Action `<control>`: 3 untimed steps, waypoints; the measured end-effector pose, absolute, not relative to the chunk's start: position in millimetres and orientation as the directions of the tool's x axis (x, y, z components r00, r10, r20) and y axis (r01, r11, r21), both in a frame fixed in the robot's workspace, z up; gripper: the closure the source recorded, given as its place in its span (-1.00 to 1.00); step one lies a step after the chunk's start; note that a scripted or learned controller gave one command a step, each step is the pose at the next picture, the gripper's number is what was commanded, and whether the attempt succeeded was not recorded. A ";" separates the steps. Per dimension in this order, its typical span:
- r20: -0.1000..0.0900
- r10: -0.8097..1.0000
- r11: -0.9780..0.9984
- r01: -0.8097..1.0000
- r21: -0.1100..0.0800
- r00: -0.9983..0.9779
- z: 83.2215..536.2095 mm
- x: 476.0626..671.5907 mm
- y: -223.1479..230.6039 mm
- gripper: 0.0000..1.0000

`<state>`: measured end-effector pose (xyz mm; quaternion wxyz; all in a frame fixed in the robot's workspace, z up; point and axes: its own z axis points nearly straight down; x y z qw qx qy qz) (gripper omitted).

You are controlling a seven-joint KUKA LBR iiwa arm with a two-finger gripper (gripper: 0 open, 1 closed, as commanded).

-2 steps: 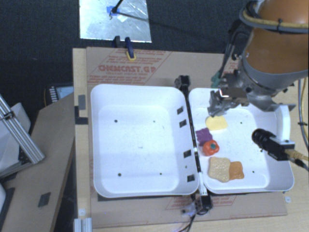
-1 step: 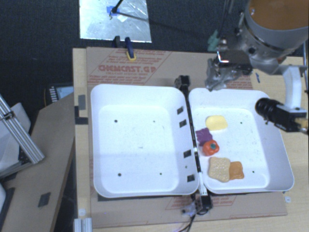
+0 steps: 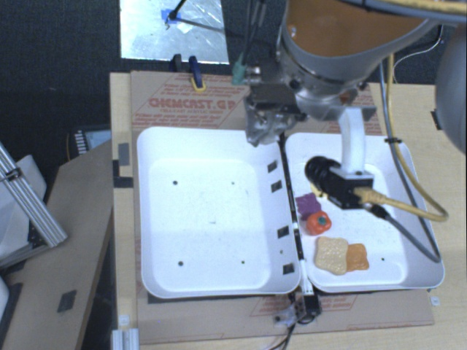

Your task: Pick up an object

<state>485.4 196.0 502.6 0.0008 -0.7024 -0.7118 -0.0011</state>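
The grey arm (image 3: 343,42) reaches in from the upper right, its orange band (image 3: 343,13) high in the view and the wrist bent down over the far edge of the bins. The gripper (image 3: 266,131) hangs at the far end of the divider between the two bins, over the rim. Whether it is released or clenched cannot be told from this slant, and nothing is seen held in it.

The candidate objects all lie in the right bin (image 3: 408,268), close to the divider. A small purple piece (image 3: 308,203) touches a glossy red toy tomato with a green top (image 3: 317,222). Nearer the front, a pale, speckled, cracker-like slice (image 3: 331,255) lies flat beside a smaller orange piece (image 3: 357,257), the two touching.

The left bin (image 3: 204,203) is smooth white plastic with rounded corners and a few small dark dots on its floor. Both bins rest on a brown sheet (image 3: 182,102) printed with red letters reading "CHEMCAST". A blue and yellow clamp (image 3: 195,75) grips its far edge. Behind it lies a crinkled silvery foil panel (image 3: 171,20).
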 end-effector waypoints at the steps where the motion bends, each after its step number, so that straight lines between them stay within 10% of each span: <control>1: 0.003 1.000 0.008 1.000 0.006 -0.008 536.7 509.1 236.7 1.00; 2: 0.001 1.000 0.006 1.000 0.002 -0.006 535.0 508.4 234.4 -1.00; 3: 0.003 1.000 0.010 1.000 0.004 -0.010 546.5 508.6 234.7 1.00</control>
